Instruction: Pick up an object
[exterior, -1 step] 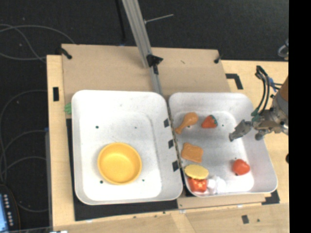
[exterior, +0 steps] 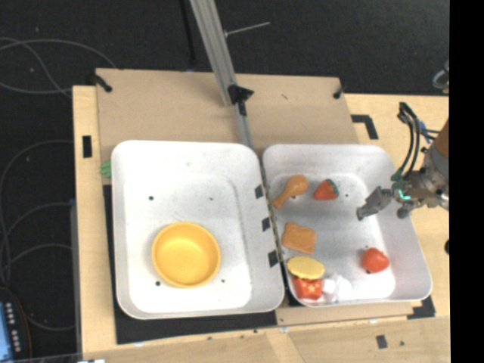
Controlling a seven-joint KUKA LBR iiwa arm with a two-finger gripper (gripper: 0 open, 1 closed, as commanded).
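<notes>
With its jaws spread and empty over the right white bin (exterior: 344, 157), the gripper (exterior: 386, 203) hovers near the round red tomato-like toy (exterior: 374, 260), which lies apart nearer the front, so it should probably centre above it before descending straight.

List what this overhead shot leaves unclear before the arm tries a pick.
- Gripper, camera view: small and blurred over the right bin; finger state unreadable.
- Arm, camera view: cut off by the right edge above the wrist.
- Pile at the bin's front edge, camera view: the yellow disc covers part of a red item; the pale piece beside it is too small to identify.
</notes>
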